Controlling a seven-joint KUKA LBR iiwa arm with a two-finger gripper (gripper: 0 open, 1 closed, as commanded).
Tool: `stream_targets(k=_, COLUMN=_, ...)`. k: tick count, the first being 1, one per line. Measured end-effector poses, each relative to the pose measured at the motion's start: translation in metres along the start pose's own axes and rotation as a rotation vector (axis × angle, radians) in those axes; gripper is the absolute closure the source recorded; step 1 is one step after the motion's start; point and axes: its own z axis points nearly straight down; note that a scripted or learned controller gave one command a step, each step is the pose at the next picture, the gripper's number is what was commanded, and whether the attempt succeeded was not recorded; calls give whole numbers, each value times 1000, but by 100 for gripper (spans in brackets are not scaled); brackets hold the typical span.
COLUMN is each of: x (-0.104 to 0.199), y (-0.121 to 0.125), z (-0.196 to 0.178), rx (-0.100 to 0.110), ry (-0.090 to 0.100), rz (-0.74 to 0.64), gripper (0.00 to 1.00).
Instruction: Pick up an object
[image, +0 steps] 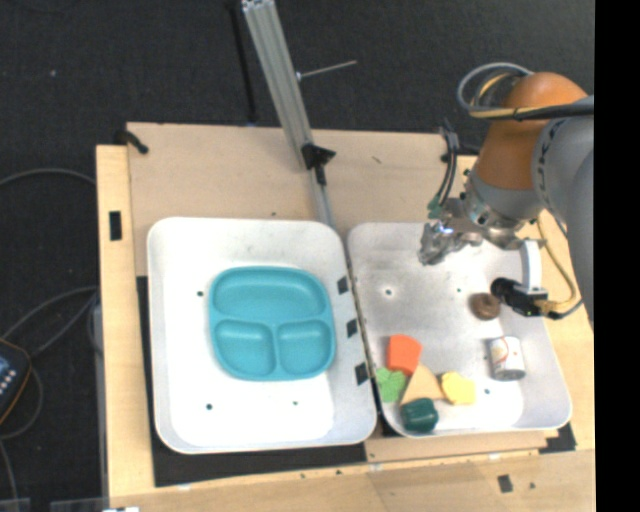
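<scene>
The tool (437, 243), grip state unclear, should descend squarely over the orange block (404, 352) near the counter's front edge.

1. the arm (560, 140) is grey with a smooth, rounded casing.
2. an orange band (520, 130) wraps the arm above the wrist, bulging and glossy.
3. pale grey cable (490, 85) loops above the orange band.
4. thin dark cables run down beside the wrist.
5. the wrist ends in a metallic silver gripper (436, 246), its body made of small blocky parts.
6. a black-and-white fitting (525, 285) hangs below the wrist, with a thin yellowish cable curving by it.
</scene>
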Motion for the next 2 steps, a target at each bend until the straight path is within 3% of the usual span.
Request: stream_targets(k=2, x=12, y=-5, z=-104, rx=0, ry=1, rz=-9, gripper=100)
